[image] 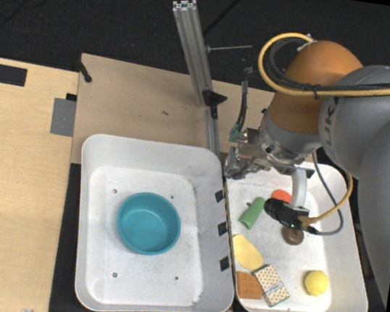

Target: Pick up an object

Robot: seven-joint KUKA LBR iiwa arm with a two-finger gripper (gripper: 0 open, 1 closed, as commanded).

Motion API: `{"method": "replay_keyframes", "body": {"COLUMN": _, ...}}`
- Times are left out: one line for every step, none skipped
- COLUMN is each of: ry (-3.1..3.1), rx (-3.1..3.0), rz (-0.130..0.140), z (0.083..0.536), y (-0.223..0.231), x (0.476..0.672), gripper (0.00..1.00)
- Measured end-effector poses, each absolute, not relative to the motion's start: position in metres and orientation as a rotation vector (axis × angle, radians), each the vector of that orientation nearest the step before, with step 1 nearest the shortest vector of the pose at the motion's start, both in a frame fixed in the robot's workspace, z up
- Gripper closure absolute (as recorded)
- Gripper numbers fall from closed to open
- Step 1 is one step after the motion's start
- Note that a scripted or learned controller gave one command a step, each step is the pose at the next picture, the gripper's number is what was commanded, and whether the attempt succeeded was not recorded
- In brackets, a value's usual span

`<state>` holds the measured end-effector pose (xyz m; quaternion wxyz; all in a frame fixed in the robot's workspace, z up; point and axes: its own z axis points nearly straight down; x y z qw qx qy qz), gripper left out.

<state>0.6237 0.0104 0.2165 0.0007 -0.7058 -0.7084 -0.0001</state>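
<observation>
Where black floor ends, a wooden bench (pixel 7 181) bears two white bins (pixel 100 155).

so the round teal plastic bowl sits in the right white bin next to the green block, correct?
Not quite. The camera view shows the round teal plastic bowl alone in the left shallow white bin, not the right one. The small green block lies in the right shallow white bin, across the divide from the bowl.

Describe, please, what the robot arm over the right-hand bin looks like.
The arm has bulky, rounded grey links with a large domed orange band above the wrist. A yellow cable loops around the orange part. Below, the gripper is a cluster of dark metal parts with thin wires.
</observation>
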Motion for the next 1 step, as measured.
{"method": "replay_keyframes", "body": {"ry": -2.224, "rx": -2.217, "rz": 0.0, "z": 0.2165, "y": 0.0584, "x": 0.6332, "gripper": 1.0}}
